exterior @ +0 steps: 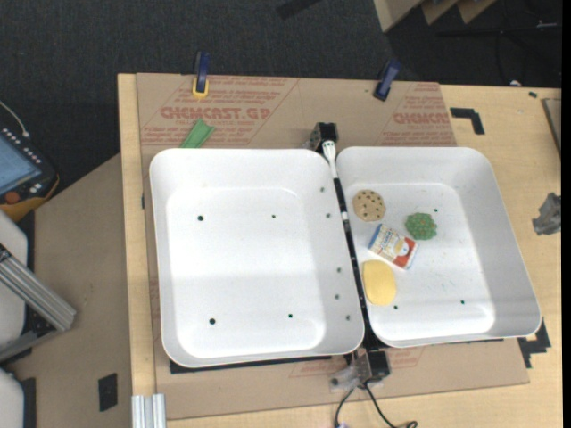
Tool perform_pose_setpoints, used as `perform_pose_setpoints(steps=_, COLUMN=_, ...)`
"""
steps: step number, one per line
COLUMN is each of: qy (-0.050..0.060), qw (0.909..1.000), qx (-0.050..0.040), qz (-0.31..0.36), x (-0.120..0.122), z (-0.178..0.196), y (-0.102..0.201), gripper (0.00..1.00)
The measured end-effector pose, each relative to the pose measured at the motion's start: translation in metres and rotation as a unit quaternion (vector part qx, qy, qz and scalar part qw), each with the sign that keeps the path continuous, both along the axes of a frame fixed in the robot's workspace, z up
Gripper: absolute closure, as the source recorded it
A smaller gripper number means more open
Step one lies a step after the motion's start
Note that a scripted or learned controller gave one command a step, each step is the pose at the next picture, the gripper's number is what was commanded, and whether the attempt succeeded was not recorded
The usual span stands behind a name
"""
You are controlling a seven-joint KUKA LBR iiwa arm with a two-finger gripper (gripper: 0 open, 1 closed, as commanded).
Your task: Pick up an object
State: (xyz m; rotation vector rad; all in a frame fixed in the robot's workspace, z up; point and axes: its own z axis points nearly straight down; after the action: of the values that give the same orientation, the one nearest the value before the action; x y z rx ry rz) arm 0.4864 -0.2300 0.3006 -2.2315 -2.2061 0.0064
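In the right bin (500, 230), four objects (390, 246).

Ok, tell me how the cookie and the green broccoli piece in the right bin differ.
The cookie is flat, round and tan with dark specks; the broccoli piece is green, bumpy and looks lumpier. The cookie lies close to the bin's left wall, near the divider; the broccoli piece sits further right, toward the middle. Both are small, similar in size, and rest loose on the floor of the right bin.
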Motion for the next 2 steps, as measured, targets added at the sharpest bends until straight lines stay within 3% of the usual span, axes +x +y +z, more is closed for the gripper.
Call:
perform_pose_setpoints(steps=1, qy=0.000, qw=1.0000, qx=0.0024, qz=0.009, x=0.047, z=-0.056, y=0.073, gripper=1.00)
perform_pose_setpoints(steps=2, qy=-0.002, qw=1.0000, qx=-0.0010, qz=0.001, x=-0.010, z=-0.034, y=0.001, gripper=1.00)
